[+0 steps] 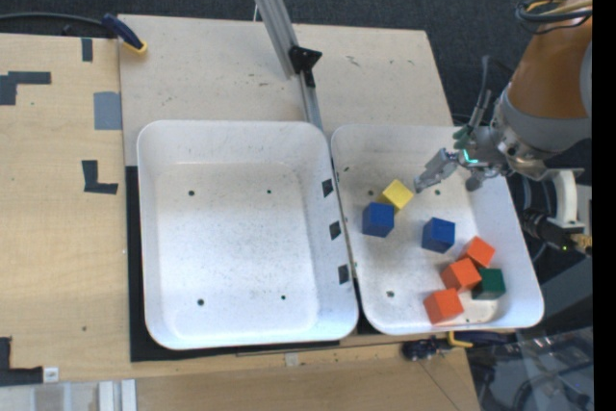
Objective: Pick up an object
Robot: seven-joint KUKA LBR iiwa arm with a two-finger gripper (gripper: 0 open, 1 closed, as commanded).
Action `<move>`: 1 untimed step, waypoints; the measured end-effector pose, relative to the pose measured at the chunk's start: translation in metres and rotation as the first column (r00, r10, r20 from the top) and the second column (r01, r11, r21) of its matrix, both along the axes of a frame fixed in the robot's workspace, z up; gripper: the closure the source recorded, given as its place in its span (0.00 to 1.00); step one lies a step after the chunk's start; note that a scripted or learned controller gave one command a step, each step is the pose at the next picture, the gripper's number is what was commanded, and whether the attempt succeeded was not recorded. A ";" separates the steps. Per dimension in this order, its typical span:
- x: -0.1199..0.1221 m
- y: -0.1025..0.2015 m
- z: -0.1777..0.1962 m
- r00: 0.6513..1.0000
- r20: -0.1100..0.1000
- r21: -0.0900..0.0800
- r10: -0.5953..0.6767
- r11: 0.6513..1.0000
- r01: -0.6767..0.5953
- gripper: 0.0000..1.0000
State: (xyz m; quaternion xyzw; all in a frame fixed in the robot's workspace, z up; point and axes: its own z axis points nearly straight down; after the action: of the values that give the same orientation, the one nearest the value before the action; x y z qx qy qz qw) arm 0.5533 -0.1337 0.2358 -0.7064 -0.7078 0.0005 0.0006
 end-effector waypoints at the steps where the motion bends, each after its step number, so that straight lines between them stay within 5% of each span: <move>1: 0.007 0.002 -0.048 1.000 -0.005 0.000 0.000 1.000 0.000 0.00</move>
State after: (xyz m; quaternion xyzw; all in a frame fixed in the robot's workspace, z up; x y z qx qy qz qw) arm 0.5606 -0.1314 0.1877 -0.7065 -0.7077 0.0023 0.0021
